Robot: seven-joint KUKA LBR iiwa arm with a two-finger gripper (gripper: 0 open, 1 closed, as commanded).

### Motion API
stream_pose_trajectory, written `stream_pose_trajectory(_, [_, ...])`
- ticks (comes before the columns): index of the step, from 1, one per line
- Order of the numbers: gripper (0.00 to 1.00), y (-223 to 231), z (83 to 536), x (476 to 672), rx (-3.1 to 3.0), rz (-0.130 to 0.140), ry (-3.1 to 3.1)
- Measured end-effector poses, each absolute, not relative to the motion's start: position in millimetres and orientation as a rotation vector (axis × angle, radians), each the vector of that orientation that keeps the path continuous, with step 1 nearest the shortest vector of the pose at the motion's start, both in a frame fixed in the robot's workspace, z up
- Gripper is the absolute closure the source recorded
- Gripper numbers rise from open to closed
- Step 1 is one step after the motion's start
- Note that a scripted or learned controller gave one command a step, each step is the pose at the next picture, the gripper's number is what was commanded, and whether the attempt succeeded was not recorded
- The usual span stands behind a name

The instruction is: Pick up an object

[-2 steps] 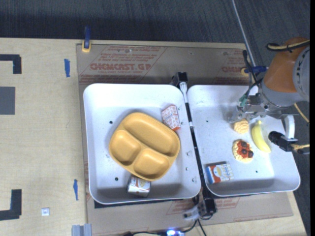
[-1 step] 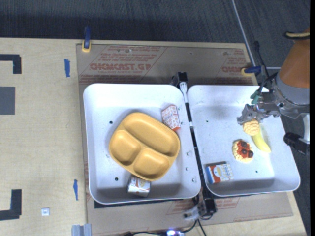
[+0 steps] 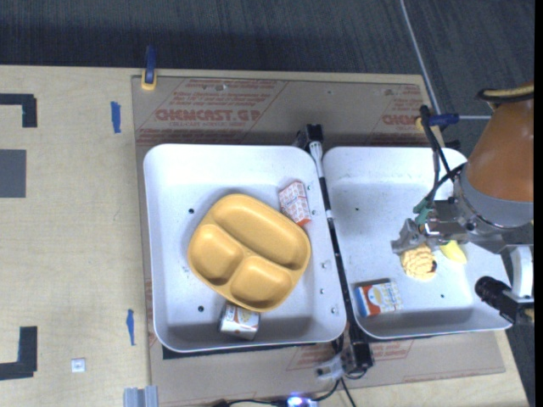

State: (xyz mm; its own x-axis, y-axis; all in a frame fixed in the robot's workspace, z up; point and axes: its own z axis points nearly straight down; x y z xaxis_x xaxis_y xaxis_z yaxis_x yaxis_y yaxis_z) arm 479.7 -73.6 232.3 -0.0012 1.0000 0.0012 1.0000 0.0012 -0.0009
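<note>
Left bin [image 3: 170, 227] carries a yellow tray [image 3: 248, 250] and 2 packets; right bin [image 3: 373, 185] has a carton [image 3: 378, 297], gripper [image 3: 416, 246] over a yellow toy [image 3: 418, 264], grip unclear.

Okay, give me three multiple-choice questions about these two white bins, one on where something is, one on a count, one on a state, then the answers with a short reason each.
1. Where does the yellow three-compartment plastic tray lie?
A. left bin
B. right bin
C. on the bench outside the bins

2. How many small printed packets lie in the left white bin?
A. none
B. two
C. four

3. How does the small orange and white carton stand relative to the two-finger gripper?
A. clamped in it
B. lying apart from it, nearer the bin's front wall
C. stacked on the tray

Answers:
1 A, the tray sits mid left bin.
2 B, one packet at the tray's upper right edge, one at its lower edge.
3 B, the carton lies on the right bin floor below-left of the gripper, which is over a yellow lumpy object.
</note>
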Motion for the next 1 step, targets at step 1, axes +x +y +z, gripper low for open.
stream_pose_trajectory(1, [1.0, -8.8, 184.4, 479.3, -2.218, 0.0, -2.222])
